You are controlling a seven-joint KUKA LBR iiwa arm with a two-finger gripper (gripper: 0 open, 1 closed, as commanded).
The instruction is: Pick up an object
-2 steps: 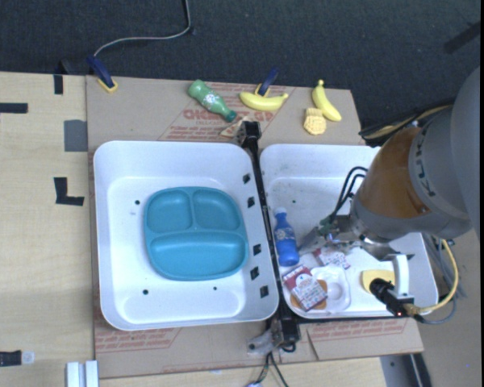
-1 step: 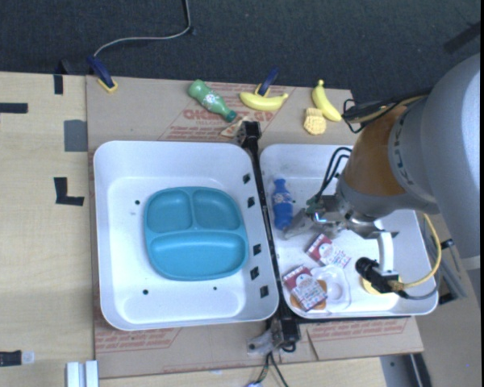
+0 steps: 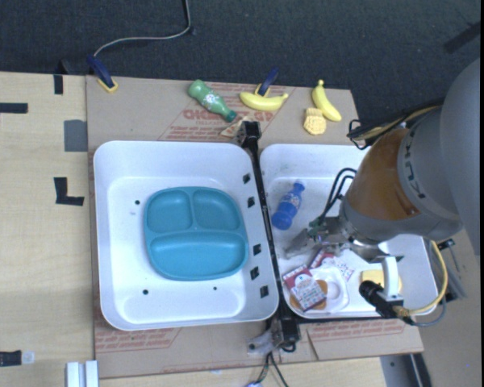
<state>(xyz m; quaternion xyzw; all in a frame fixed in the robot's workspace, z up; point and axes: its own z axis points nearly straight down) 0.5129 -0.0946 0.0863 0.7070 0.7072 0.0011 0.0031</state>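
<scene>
Grey arm [image 3: 436, 176] w/ orange band fills the right side, nearest the lens, reaching down into the right bin [image 3: 423, 285]. Gripper [image 3: 321, 236] sits low over that bin's middle; finger spacing can't be told from this angle, and nothing is seen between them.

Count: 2 white bins, 1 blue tray, 1 blue bottle, 1 green bottle, 2 bananas, 1 corn piece, 1 snack packet.

Surface: light wood bench [image 3: 32, 240] w/ a cardboard sheet [image 3: 145, 111] under both bins; dark carpet [image 3: 306, 22] behind.

Left bin [image 3: 113, 216] holds the blue divided tray [image 3: 197, 233], lying flat.

Right bin holds the blue bottle [image 3: 287, 206], on its side near the divider, just left of the gripper, and the snack packet [image 3: 306, 289] at the front edge.

On the cardboard behind the bins: green bottle [image 3: 211, 100], banana [image 3: 263, 101], second banana [image 3: 325, 103], corn piece [image 3: 313, 122].
</scene>
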